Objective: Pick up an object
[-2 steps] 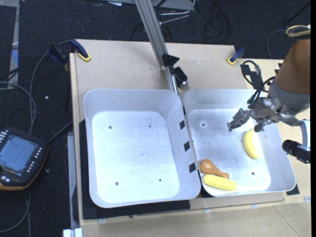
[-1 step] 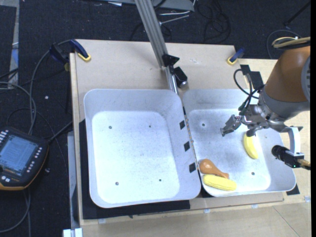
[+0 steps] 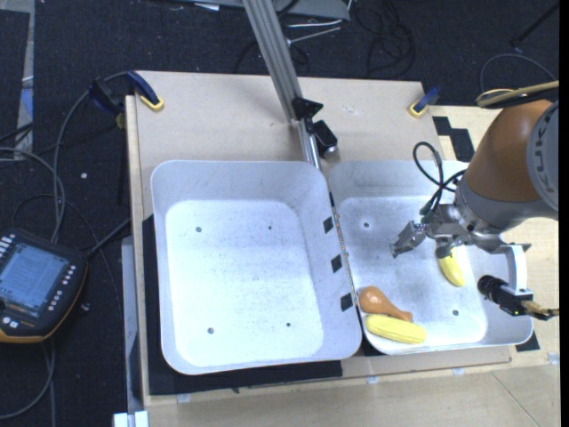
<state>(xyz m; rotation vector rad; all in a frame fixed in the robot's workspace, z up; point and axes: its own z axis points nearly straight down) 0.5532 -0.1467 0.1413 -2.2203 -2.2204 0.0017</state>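
pincer [image 3: 411, 238] over the right bin [image 3: 382, 205], grip state unclear; corn [image 3: 396, 330] and banana [image 3: 452, 269] near edges

The light is even and quite bright, from above. Both white bins [image 3: 240, 265] look a little washed out, with soft weak shadows. The dark floor [image 3: 62, 52] is dim. The picture is slightly soft and grainy.

No legible text, label or number found, pendant screen [image 3: 27, 278] at left too blurred to be read
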